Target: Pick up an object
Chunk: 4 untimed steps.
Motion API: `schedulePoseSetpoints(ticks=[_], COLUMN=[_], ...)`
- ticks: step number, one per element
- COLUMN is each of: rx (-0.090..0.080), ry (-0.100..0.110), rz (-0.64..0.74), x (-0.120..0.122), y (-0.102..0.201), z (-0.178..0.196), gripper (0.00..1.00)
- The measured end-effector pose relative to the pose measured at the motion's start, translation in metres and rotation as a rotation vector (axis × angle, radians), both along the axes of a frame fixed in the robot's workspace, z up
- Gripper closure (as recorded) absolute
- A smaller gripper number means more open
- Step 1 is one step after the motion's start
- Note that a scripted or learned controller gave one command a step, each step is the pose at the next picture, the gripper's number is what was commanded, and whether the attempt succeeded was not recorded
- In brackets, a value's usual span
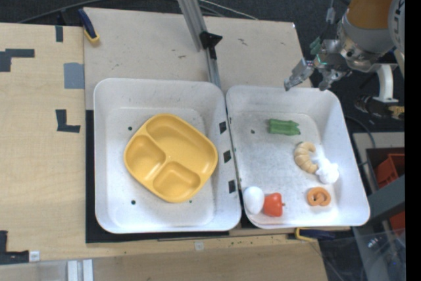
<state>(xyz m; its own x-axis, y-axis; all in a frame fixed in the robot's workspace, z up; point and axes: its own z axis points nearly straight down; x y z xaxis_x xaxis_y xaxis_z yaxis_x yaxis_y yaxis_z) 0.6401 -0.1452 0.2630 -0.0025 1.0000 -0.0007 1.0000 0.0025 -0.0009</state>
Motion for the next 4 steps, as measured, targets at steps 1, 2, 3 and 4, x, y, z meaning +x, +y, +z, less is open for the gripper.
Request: schedulePoseSetpoints(ticks=[1, 2, 3, 4], rx=[0.0, 0.0, 0.0, -0.001], ry=[0.0, 0.006, 0.007, 0.002], rz=[0.0, 0.0, -0.001, 0.0], x=[0.0, 0.003, 0.003, 0.003], y=[0.0, 0.006, 0.003, 0.003], z=[0.0, -0.063, -0.127, -0.177], gripper=[0.0, 0.0, 0.0, 0.0])
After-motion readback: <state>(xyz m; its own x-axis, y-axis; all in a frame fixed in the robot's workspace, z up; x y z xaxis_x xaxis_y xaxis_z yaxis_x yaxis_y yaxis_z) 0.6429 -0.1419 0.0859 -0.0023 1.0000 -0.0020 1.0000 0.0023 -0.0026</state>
